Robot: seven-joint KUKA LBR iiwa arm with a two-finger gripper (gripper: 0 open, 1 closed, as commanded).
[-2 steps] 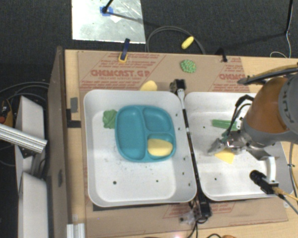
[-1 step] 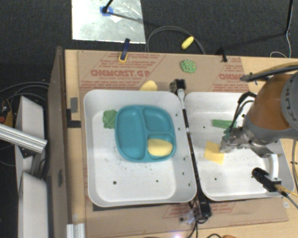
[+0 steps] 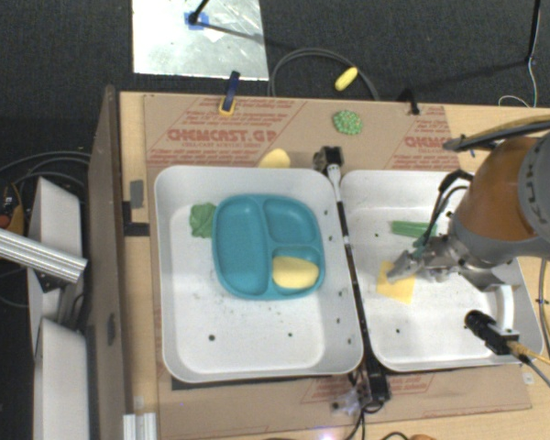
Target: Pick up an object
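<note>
In the right bin point(image 3: 431, 346), a yellow wedge-shaped piece point(image 3: 396, 287) lies near the left side, and a green strip point(image 3: 407, 230) lies farther back. My gripper point(image 3: 409, 267) hangs low over the bin, its tip right at the upper right edge of the yellow wedge and touching or nearly touching it. The arm comes in from the right and hides the bin's right part. The left bin point(image 3: 247, 346) holds a blue divided plate point(image 3: 257, 246) with a yellow lump point(image 3: 294, 271) in its front right compartment. A green leafy piece point(image 3: 202, 218) sits by the plate's left edge.
Behind the bins, on the cardboard, rest a yellow piece point(image 3: 275, 159) and a green round thing point(image 3: 347, 122). Another yellow item point(image 3: 346, 79) is on the dark floor beyond. A black divider point(image 3: 346, 246) runs between the bins.
</note>
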